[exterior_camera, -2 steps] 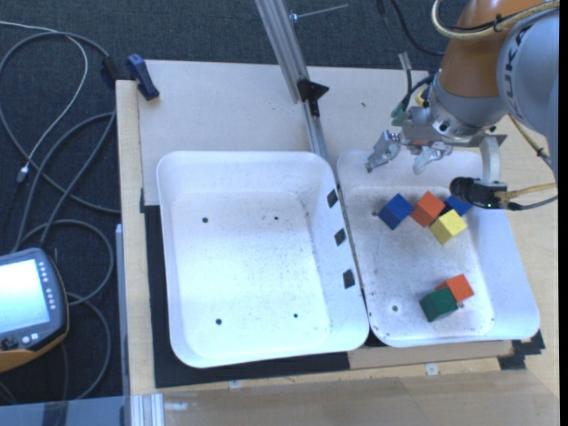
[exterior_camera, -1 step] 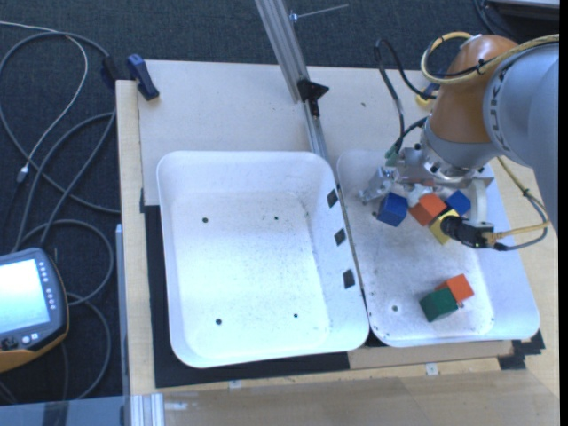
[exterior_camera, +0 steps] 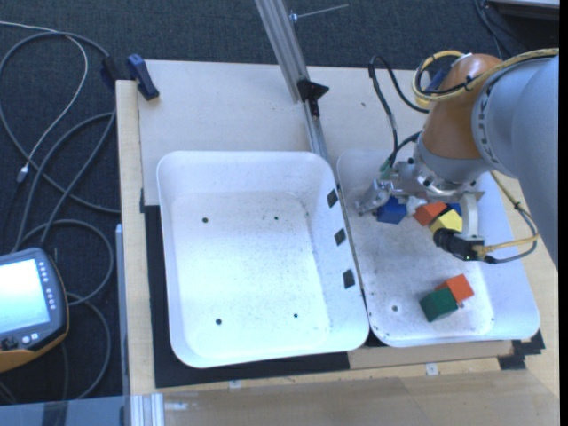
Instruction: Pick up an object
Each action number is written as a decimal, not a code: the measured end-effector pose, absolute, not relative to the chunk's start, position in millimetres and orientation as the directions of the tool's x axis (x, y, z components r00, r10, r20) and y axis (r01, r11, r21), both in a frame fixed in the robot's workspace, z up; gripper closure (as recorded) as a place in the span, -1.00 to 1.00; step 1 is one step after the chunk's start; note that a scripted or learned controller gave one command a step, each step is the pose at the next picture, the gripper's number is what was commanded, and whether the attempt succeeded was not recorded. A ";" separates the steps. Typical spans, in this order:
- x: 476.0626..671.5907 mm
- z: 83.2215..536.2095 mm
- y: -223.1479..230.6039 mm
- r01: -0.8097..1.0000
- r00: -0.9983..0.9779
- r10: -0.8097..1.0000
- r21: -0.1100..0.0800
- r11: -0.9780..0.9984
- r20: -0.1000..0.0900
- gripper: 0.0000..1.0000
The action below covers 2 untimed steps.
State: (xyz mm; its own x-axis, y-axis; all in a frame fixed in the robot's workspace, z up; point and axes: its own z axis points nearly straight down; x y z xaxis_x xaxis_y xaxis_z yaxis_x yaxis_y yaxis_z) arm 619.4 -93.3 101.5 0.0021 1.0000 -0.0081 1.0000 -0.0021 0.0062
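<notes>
The grey arm [exterior_camera: 506, 114] with its orange band covers the right white bin's [exterior_camera: 390, 313] far end. Its tool [exterior_camera: 399, 201] sits low over a small blue block [exterior_camera: 389, 211], orange [exterior_camera: 429, 211] and yellow [exterior_camera: 447, 220] pieces alongside, their shapes and long axes half hidden. Nearer, a green cube [exterior_camera: 437, 304] touches an orange block [exterior_camera: 459, 287].

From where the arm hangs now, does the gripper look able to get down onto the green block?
Probably yes: the green block lies uncovered in the right white bin, only an orange block touching it.
</notes>
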 end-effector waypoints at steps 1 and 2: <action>620.1 113.4 -93.3 1.000 0.003 1.000 0.008 -0.002 -0.007 1.00; 563.4 204.2 -32.0 1.000 -0.006 1.000 0.004 0.006 0.004 1.00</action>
